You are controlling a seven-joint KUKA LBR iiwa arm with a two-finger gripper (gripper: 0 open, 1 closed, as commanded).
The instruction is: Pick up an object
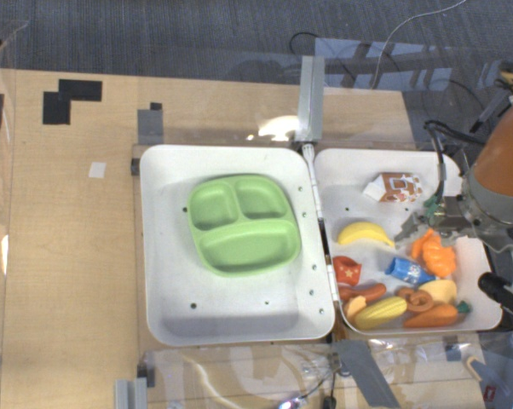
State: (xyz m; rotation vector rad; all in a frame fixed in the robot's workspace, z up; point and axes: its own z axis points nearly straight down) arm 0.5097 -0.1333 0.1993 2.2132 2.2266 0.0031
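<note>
I see the gripper (417, 223) low in the right bin (350, 170), near its right edge, just beside the banana (364, 234). Fingers (407, 229) slightly parted, nothing visibly between them. Orange toy (435, 254) sits just below. Green divided plate (243, 223) centres the left bin (167, 254).

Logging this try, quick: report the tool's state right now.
Tool: cannot be told whether open or closed. It is low in the right bin, beside the orange toy and the banana; no object is seen held.
</note>
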